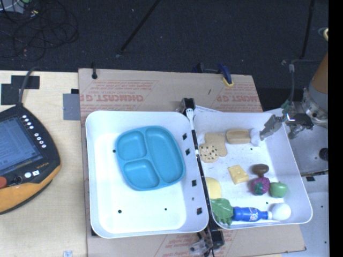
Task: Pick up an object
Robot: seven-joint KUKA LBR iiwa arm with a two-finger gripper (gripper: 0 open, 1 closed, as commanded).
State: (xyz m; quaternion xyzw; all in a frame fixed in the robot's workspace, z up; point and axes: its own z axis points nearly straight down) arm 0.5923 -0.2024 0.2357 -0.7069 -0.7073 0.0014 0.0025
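Gripper (266, 128) sits over the right bin's (300, 189) upper right corner, fingers slanting down-left toward the toy bread roll (238, 136). Whether the fingers are parted or closed: cannot tell, too small and foreshortened. Nothing visibly between them.

Likely target, by proximity: the bread roll, lying in the upper part of the right bin, just beside the fingertips; touching or not, cannot tell. Just left of it: a tan toast slice (215, 141) and a speckled cookie (208, 153).

Handling (judgement): looks like moulded plastic play food, so light, stiff, not fragile, prob. smooth and somewhat slippery. Rounded ends may squirt out of a pinch; best hold is across the short width at mid-length.

Orientation: long axis runs approx. left-right in the view, near parallel to the bin's far wall. No distinct front or back end.

Other contents, right bin: yellow cheese wedge (238, 173), brown piece (260, 169), purple fruit (261, 186), green apple (278, 188), blue bottle (250, 214), white ball (280, 212), green leafy item (221, 209), pale yellow item (213, 187).

Left bin (104, 197) holds a blue divided plate (150, 157), well apart from the gripper.
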